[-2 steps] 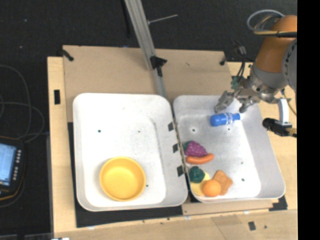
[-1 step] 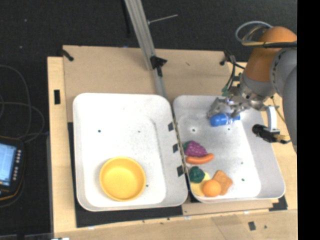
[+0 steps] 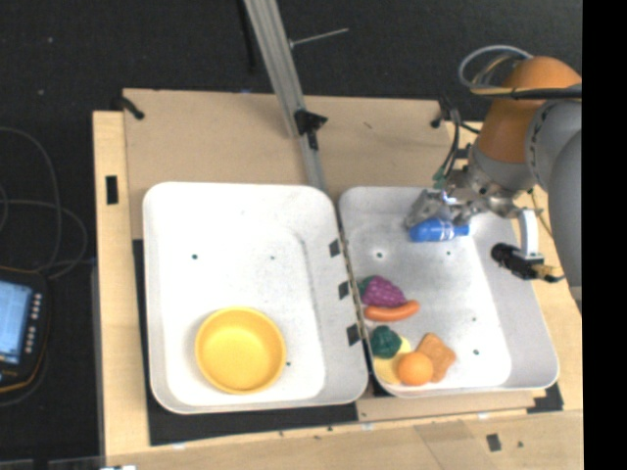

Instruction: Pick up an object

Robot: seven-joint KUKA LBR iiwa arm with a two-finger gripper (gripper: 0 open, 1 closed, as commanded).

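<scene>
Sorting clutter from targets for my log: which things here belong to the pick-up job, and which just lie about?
In the job:
gripper
blue object at the gripper

Lying about:
purple grapes
orange carrot
green toy
orange fruit
yellow bowl

bins (image 3: 245,213): white, with a few small dark specks
bowl (image 3: 240,349): plain yellow
block (image 3: 431,230): bright blue
grapes (image 3: 382,290): purple
carrot (image 3: 390,311): orange-red
broccoli (image 3: 385,342): dark green
orange (image 3: 415,369): orange
wedge (image 3: 437,351): paler orange-tan
arm (image 3: 519,125): grey, with an orange band
bench (image 3: 225,135): light tan board, with small black marks at its edges
pole (image 3: 279,62): pale grey metal, with a black clamp
floor (image 3: 118,27): black
screen (image 3: 12,321): bluish glow in a black and orange casing
</scene>
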